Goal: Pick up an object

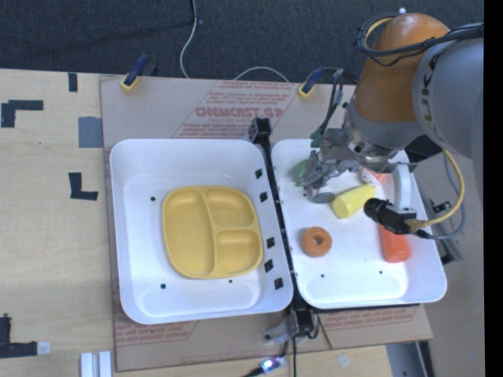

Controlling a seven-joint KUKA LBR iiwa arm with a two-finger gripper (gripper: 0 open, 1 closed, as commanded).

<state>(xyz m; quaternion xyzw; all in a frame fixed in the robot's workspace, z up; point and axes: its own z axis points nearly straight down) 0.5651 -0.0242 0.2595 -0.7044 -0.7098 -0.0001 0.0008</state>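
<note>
Right white bin [424,289] holds a yellow cylinder [353,201] just beside the hand [318,181]; grip state unclear.

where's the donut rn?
The donut lies flat in the right bin, left of centre on the floor, just below and left of the yellow cylinder and apart from the tool.

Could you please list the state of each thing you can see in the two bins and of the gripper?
Tray: flat in left bin.
Donut: flat in right bin, apart from the rest.
Yellow piece: on its side by the gripper.
Orange piece: at the right wall.
Green piece: partly hidden under the gripper.
</note>
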